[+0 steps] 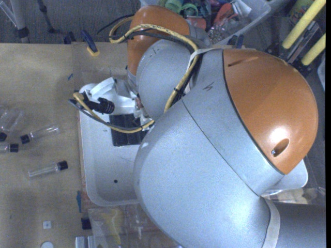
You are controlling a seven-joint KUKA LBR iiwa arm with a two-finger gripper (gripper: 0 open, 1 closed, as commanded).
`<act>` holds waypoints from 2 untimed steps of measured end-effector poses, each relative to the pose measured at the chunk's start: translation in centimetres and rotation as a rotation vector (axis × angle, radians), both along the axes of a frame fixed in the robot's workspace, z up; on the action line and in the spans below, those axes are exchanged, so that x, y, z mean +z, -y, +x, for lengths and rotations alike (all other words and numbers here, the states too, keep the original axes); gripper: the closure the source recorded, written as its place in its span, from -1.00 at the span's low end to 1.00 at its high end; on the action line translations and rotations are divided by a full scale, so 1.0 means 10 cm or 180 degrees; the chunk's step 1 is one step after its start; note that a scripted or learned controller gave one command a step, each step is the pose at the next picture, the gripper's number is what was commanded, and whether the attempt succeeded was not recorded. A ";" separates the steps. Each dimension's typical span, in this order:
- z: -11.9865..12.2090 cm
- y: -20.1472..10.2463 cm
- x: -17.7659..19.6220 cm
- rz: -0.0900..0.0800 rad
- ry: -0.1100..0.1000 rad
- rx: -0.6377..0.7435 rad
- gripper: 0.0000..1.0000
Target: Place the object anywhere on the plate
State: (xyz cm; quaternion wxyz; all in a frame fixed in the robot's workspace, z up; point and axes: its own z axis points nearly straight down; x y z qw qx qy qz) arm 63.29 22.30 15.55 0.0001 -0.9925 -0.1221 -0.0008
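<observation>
Grey-and-orange arm [217, 154], white bin [101, 174], tan bench [36, 71], yellow cable [155, 32].

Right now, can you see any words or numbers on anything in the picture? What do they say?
No text can be read anywhere.
Robot arm: a small dark mark on its grey shell, too blurred to tell if it is a letter.
Clear vials on the bench: no labels to read.
Small square tag near the bottom edge: too small to read.
Toys in the bin behind: blurred, nothing readable.
</observation>
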 end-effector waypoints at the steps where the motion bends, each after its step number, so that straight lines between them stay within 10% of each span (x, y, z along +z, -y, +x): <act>1: 0.24 -0.03 0.48 -0.0005 -0.0015 0.1223 1.00; 2: 0.15 -0.03 -0.57 0.0000 -0.0021 0.2781 1.00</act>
